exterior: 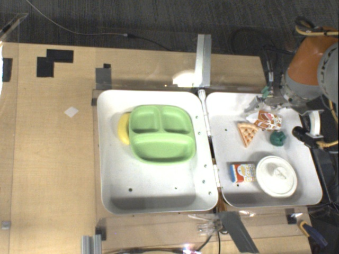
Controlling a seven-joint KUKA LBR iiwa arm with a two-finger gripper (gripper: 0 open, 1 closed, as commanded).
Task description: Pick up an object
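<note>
From my remote station, I see the arm point(312, 62) entering at the desk's far right edge, its orange band above a grey wrist, reaching down at a slant toward the far right corner of the right bin point(228, 107). The gripper point(271, 100) sits low over that corner; I cannot tell how it is set, as the wrist and glare blur it.

Just beneath and beside the gripper lies a crumpled snack wrapper point(267, 119), red and white, seemingly touching the gripper's tip, though I cannot confirm contact. Near it, toward the bin's middle, lies one orange waffle-patterned wedge point(247, 133). One small dark green object point(277, 138) rests just beside the wrapper, toward the right edge. One round white lidded container point(276, 175) sits at the near right corner, with one small carton point(242, 172) touching its left side.

I count five things in the right bin. In the left bin point(114, 168) I count two: one green divided tray point(161, 133), lying in the far half, and one yellow object point(123, 128) mostly hidden beneath the tray's left edge.
</note>
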